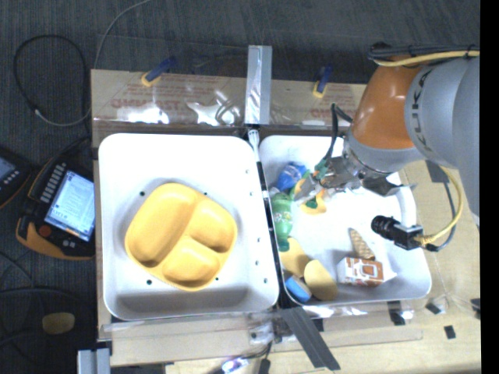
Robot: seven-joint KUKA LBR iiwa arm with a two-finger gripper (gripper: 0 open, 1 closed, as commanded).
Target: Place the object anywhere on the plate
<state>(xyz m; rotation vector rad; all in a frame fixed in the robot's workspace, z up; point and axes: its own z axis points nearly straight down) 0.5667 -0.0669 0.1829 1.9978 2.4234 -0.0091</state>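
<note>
Several small toys crowd the far-left corner of the right bin (413,275), and the pincer (323,179) sits low among them, beside a blue piece (290,175) and a green one (281,207); whether it is clenched or released I cannot tell. To do this step well, it should single out one toy, lift straight up, then carry it left over the divider to the yellow plate (181,234) in the left bin (125,150).
</note>
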